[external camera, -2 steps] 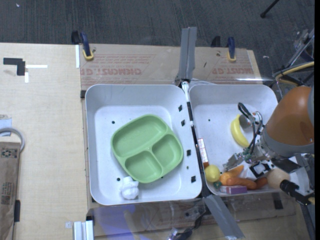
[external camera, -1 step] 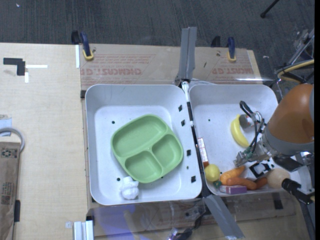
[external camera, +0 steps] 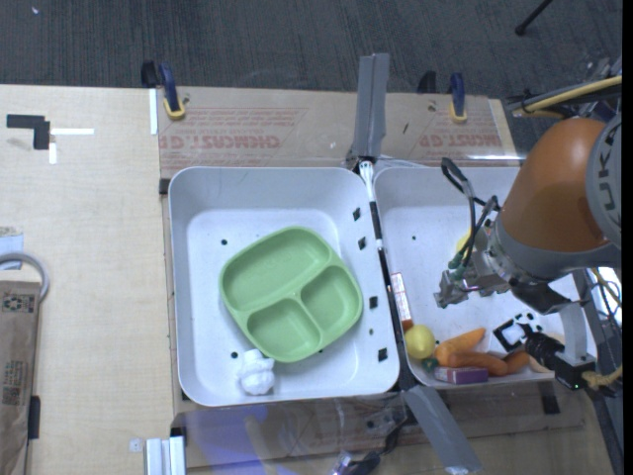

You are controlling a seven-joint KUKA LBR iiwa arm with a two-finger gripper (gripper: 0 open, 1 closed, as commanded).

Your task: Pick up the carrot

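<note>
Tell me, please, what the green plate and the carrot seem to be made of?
The green plate looks like moulded plastic, matte: one even colour, with three smooth rounded compartments. The carrot is probably a plastic toy: uniform orange with a slight sheen, though it is too small to tell for certain.

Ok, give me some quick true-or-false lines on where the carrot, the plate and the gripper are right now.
1. The orange carrot lies in the right white bin, near its front edge. True.
2. The green three-compartment plastic plate sits in the right bin. False: it is in the left white bin.
3. A small yellow lemon-like fruit lies just left of the carrot. True.
4. The gripper has the carrot between its fingers. False: the carrot lies on the bin floor, nearer the front than the gripper.
5. A small white crumpled object lies on the green plate. False: it lies on the bin floor at the plate's front edge.
</note>
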